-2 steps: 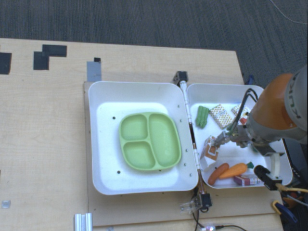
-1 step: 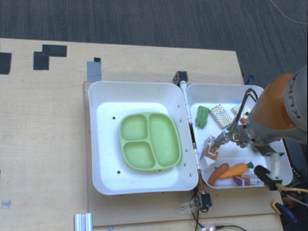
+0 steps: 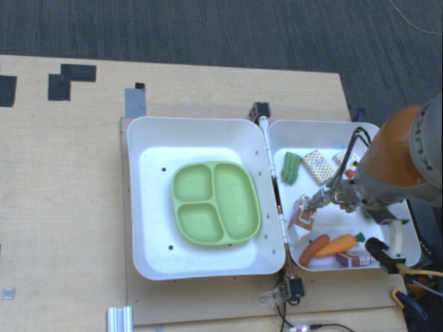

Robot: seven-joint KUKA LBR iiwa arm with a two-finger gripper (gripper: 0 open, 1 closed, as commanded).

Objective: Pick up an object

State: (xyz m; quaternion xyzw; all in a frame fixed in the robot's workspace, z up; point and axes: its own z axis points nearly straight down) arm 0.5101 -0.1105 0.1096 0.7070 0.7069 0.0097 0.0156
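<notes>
Objects for the pick all sit in the right bin: a green pickle-shaped piece near the top left, a patterned packet just beside it, a carrot and a reddish sausage-like piece side by side near the front wall, and a small box partly under the carrot's leaf end. We also see a small brown-and-white item at the left side of that bin.

Our gripper is low in the right bin, its tip right at that brown-and-white item. We can't tell whether the fingers are spread, closed, or pinching it; the tip is too small and cluttered to read. We won't call it a grasp.

The left bin carries the green divided plate, well apart from the action.

Risks as we judge them:
- Target is small and flat-looking. Fingers may close on air or clip one edge, and it drops on lift.
- It lies near the divider wall between bins. A finger could catch the wall and skew the approach.
- The sausage-like piece and carrot are near, just in front. A slanted descent could nudge them or drag one up.
- The arm's body hangs over the bin's right half, hiding whatever is under it; we can't rule out contact there.
</notes>
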